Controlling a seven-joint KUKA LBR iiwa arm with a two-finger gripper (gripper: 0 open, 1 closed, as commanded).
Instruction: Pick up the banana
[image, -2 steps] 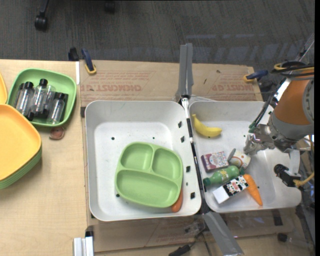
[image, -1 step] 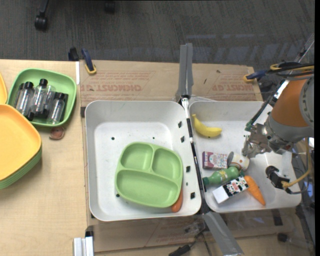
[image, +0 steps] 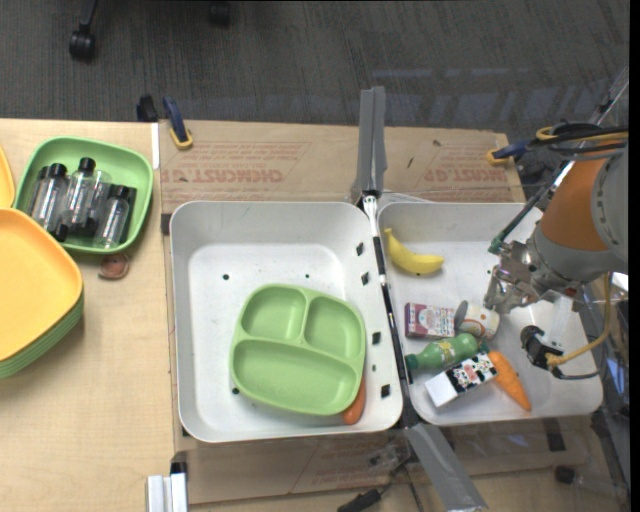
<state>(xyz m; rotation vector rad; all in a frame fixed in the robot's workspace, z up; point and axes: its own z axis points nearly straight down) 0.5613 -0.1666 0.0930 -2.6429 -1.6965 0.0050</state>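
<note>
Banana (image: 412, 256) lies untouched in the right bin (image: 450, 215), gripper (image: 506, 290) well apart, grip state impossible to tell, so the pick is all ahead.

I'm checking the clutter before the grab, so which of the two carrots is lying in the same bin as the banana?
The carrot at the right bin's near right, beside the white carton. The other carrot peeks from under the green plate.

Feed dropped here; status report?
Two-finger gripper over right bin, holding nothing. Curved yellow banana untouched at bin's upper left. Path between clear.
</note>
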